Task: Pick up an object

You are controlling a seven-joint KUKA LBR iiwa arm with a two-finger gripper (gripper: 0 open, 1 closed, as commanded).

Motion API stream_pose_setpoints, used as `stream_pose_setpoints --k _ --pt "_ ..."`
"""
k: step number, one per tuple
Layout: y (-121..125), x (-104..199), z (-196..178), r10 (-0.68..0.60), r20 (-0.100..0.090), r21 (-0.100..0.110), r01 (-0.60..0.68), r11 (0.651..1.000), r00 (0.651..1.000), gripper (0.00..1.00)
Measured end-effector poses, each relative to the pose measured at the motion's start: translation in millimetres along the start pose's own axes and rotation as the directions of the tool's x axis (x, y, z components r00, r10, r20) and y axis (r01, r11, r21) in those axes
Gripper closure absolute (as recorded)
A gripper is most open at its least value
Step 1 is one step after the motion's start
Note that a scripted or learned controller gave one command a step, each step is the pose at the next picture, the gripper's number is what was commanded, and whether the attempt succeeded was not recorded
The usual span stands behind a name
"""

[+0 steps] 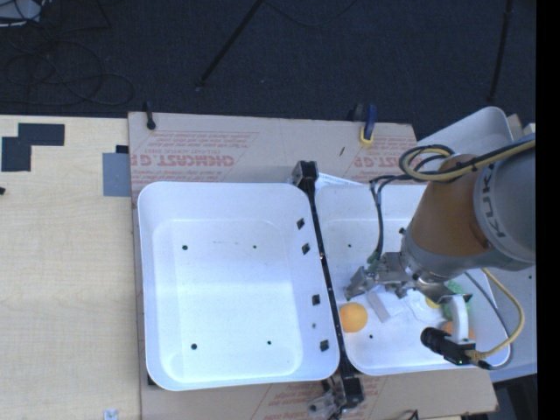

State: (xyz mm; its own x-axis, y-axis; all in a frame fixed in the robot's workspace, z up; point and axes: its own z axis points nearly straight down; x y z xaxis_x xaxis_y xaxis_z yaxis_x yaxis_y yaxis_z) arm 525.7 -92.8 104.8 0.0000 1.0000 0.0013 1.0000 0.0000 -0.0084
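An orange ball (353, 318) lies in the right bin (398, 363), close to its left wall. My gripper (369, 293) hangs low over this bin, just above and to the right of the ball. It is open, nothing sits between its fingers, and the ball lies outside them. Beneath the arm's wrist, partly hidden, lies a small thing in white, green and orange (454, 311).
The left bin (157, 234) stands beside the right one, with a black divider rail (317, 261) between them. Both rest on a cardboard sheet (219, 151). The arm's grey and orange body (459, 221) covers the right bin's far right part.
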Motion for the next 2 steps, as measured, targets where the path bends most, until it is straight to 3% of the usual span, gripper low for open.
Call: stream_pose_setpoints --k 1,2 --pt "37 7 19 -0.001 0.001 -0.006 0.001 1.0 1.0 0.0" --pt "55 -13 17 0.0 0.001 -0.007 0.0 1.0 1.0 0.0"
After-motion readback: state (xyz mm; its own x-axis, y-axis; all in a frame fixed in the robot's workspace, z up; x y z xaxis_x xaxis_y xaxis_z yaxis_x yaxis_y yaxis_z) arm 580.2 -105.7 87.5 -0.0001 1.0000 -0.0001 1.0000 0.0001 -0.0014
